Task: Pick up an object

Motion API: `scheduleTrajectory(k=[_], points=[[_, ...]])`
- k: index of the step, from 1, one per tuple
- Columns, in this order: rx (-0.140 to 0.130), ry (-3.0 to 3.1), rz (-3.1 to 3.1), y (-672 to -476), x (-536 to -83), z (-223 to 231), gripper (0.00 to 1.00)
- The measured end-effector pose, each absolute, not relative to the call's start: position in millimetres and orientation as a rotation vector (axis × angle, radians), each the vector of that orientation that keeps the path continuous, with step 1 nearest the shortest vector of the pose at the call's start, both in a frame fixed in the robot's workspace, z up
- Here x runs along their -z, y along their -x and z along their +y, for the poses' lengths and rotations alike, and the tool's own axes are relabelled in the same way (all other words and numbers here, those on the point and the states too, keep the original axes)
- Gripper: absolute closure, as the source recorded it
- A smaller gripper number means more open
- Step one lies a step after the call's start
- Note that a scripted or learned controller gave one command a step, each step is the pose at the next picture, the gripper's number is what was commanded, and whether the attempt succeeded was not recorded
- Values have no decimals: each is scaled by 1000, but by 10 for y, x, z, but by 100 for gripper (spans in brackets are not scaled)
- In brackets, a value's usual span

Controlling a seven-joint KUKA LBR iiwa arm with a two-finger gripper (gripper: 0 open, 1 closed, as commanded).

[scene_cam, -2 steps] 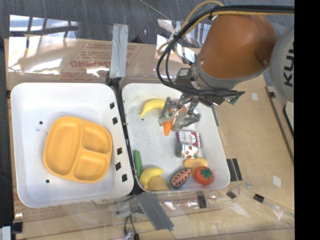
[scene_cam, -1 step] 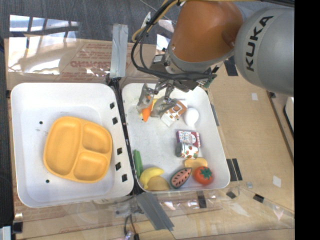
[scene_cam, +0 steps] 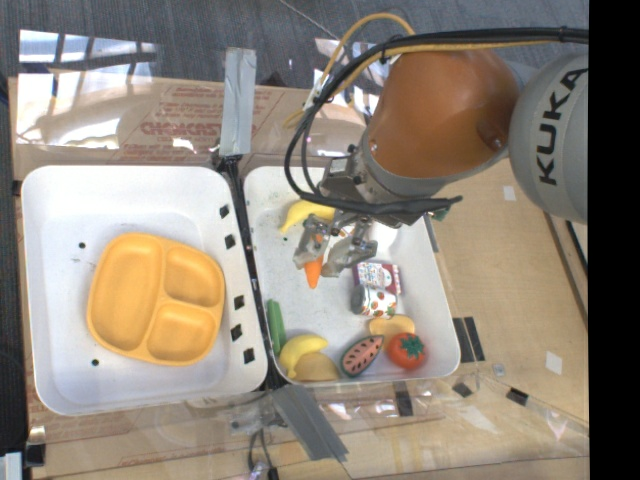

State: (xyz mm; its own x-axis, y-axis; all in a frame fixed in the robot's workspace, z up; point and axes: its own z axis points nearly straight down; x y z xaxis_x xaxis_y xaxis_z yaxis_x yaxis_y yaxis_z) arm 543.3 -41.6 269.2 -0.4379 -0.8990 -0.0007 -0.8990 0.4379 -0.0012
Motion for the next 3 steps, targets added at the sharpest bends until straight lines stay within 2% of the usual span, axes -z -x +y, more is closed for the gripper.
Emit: scheduleTrajectory(k=[1, 2, 3], points=[[2, 1922, 2481, -5668, -3143, -1011, 100], [-4, 1931, 2477, -5487, -2716, -332, 100], [-2, 2041, 2387, -5834, -2422, -115, 100]])
